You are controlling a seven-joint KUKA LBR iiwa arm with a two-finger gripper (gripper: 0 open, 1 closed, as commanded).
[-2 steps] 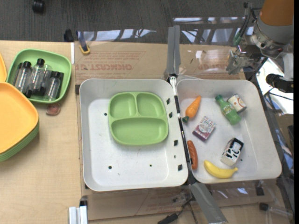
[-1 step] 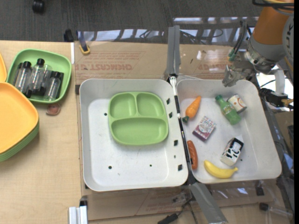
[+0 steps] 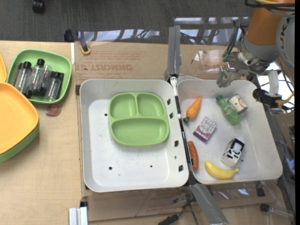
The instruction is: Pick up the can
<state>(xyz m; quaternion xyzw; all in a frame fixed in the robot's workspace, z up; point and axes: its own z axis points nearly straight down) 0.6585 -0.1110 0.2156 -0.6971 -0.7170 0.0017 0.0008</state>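
Dark grey carpet (image 3: 140, 6) lies behind the light wooden bench (image 3: 42, 182).

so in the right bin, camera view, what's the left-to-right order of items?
hot dog → carrot → purple packet → banana → green bottle → can. The cow-print carton overlaps the bottle's span, so it's left out.

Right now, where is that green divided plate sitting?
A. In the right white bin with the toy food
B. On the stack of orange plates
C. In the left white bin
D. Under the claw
C: the green divided plate lies flat in the left white bin, apart from the toy food in the right white bin.
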